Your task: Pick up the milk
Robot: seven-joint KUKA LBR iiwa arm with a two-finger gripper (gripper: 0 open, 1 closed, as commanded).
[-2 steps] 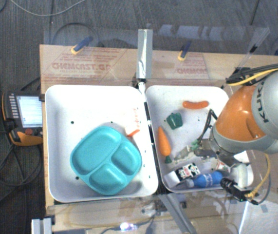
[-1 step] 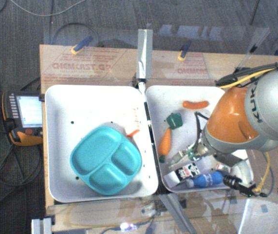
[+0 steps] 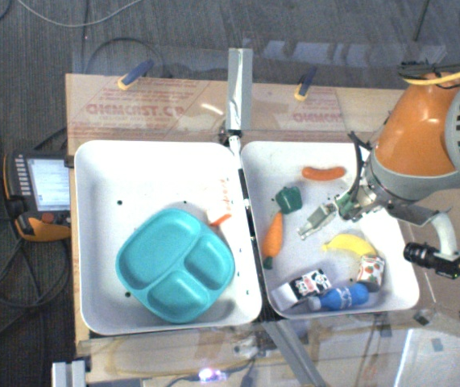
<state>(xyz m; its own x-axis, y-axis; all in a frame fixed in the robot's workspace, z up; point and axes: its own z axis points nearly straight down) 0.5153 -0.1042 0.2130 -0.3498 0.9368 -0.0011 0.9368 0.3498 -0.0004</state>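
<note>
While lying on its side, the milk [image 3: 312, 285] is resting by the right bin's [image 3: 391, 303] front wall.
Its long axis is running left-right, slightly tilted; a blue bottle [image 3: 344, 298] is touching it in front, a banana [image 3: 351, 244] sitting behind. The gripper [image 3: 315, 221] is hanging above mid-bin, fingers spread, pinching nothing, beside a carrot [image 3: 273, 235].
</note>
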